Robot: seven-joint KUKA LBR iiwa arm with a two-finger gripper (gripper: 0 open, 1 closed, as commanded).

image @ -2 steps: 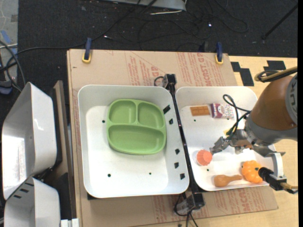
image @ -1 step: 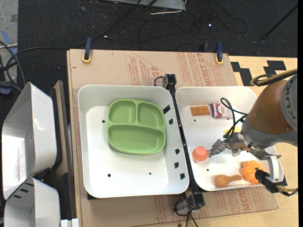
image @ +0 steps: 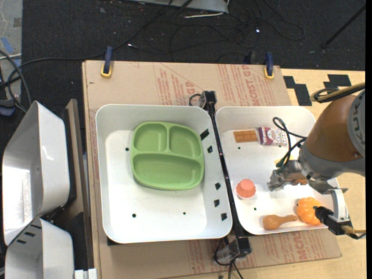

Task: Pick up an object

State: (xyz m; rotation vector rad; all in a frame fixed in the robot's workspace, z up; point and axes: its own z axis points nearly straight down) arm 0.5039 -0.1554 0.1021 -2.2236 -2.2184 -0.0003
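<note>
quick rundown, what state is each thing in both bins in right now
green plate: flat, right way up, in the left bin, nothing on it
pink cup: in the right bin, near the divider, apart from the rest
tan block: lying flat by the far wall
purple packet: lying flat beside the tan block
orange toy: lying at the near edge
brown spoon: lying flat beside the orange toy
hand: low over the right bin

The grey arm with its orange band reaches in from the right, its gripper (image: 279, 180) lowered leftward.
</note>
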